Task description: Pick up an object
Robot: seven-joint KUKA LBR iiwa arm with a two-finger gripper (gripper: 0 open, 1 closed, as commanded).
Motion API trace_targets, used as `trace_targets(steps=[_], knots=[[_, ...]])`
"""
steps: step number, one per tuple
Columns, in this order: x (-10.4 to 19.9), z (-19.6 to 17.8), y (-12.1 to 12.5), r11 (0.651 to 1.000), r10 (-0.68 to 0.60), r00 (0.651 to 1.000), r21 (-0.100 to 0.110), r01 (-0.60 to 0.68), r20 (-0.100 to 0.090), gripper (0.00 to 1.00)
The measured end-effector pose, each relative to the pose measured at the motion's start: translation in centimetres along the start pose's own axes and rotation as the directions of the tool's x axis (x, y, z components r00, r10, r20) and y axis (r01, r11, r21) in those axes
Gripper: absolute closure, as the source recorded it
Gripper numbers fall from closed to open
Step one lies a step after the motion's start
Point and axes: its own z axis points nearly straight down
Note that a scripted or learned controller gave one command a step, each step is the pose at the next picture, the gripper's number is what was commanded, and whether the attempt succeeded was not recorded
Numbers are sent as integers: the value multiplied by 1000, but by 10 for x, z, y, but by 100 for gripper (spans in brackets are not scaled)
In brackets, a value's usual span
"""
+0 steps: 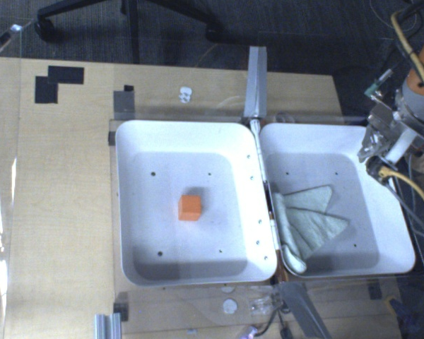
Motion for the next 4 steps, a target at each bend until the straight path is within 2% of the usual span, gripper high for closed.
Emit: trace_targets(steps=[1, 2, 3, 4], knots=[[17, 66, 31, 967, 256, 967, 2, -256, 2, 100], [71, 77, 57, 1000, 15, 1000, 0, -15, 0, 100], [23, 15, 47, 988, -154, 988, -2, 154, -2, 100], [61, 67, 78, 998, -67, 998, 0, 67, 0, 100]])
